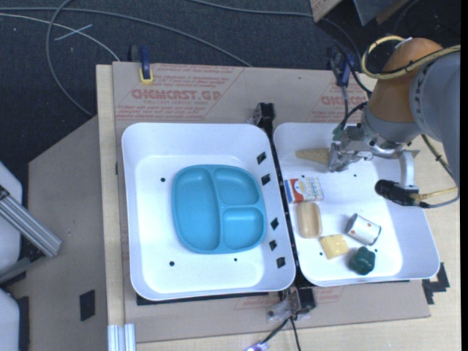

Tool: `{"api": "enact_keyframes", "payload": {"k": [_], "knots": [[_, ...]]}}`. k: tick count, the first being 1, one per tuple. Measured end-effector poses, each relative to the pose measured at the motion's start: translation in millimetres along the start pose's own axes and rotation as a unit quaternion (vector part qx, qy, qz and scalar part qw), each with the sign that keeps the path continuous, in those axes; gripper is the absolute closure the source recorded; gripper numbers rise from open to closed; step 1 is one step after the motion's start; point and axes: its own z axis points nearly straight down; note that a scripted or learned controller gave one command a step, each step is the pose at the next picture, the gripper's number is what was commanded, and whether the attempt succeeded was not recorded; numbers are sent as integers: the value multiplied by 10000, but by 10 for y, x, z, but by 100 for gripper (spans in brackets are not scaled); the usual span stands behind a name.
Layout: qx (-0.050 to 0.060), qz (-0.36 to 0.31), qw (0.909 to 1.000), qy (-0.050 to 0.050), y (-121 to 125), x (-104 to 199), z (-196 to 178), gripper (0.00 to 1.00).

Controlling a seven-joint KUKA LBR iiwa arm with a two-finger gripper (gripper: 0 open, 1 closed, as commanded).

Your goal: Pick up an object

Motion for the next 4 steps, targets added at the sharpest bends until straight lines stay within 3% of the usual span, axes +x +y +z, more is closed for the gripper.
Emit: {"api": "enact_keyframes", "payload": {"k": [2, 3, 4], "knots": [[-14, -3, 10000, -3, 95, -126, -1180, 100], [8, -3, 10000, 3, 103, -126, -1273, 100], [40, -27, 10000, 19, 49, 425, -1216, 100]]}}
